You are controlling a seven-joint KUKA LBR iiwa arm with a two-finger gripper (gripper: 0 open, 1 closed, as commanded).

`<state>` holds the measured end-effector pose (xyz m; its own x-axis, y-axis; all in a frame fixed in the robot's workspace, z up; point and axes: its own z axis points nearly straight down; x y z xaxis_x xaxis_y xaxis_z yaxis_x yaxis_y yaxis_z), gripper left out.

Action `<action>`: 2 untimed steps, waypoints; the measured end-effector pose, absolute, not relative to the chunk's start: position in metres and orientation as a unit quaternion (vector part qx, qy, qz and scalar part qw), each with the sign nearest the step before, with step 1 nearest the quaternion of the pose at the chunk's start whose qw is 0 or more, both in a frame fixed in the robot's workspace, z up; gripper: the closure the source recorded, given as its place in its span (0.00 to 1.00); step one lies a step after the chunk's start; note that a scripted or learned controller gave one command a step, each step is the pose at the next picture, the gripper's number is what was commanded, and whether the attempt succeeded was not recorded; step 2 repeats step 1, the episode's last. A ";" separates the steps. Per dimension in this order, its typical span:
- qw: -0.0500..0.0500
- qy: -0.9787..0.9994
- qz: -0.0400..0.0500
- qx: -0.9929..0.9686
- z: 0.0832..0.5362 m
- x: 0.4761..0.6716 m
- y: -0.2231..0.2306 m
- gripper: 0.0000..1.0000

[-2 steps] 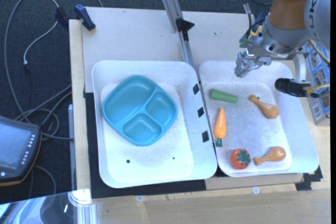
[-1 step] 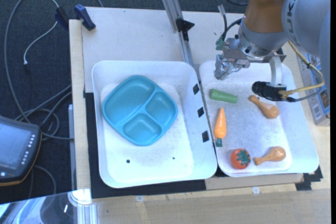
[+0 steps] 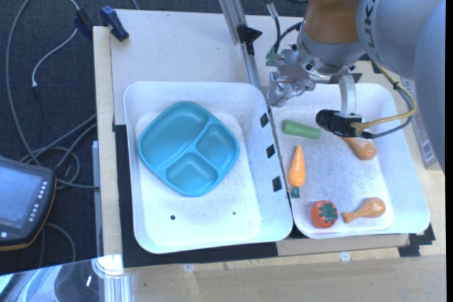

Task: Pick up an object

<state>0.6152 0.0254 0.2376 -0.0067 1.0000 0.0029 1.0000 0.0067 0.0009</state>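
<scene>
The right bin [image 3: 403,173] holds a green pickle-shaped piece [image 3: 301,129], an orange carrot [image 3: 297,165], a red tomato [image 3: 324,213] and two tan drumsticks [image 3: 365,209] [image 3: 361,148]. My gripper [image 3: 280,90] hangs over the far left corner of that bin, close to the divider between the bins. It is a little beyond the green piece and apart from it. I see nothing held in it. The grey and orange arm [image 3: 347,3] covers the bin's far right part.
A blue divided plate [image 3: 187,147] lies in the left bin [image 3: 141,223]. A metal pole [image 3: 230,3] slants up behind the bins. A black part with a yellow cable [image 3: 338,122] hangs from the arm over the right bin. Cables and a tablet lie left of the bench.
</scene>
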 end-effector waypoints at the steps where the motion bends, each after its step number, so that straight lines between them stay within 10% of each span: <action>1: 0.002 -0.709 0.001 -0.705 0.226 0.613 0.075 1.00; 2: 0.002 -0.709 0.001 -0.705 0.226 0.613 0.075 1.00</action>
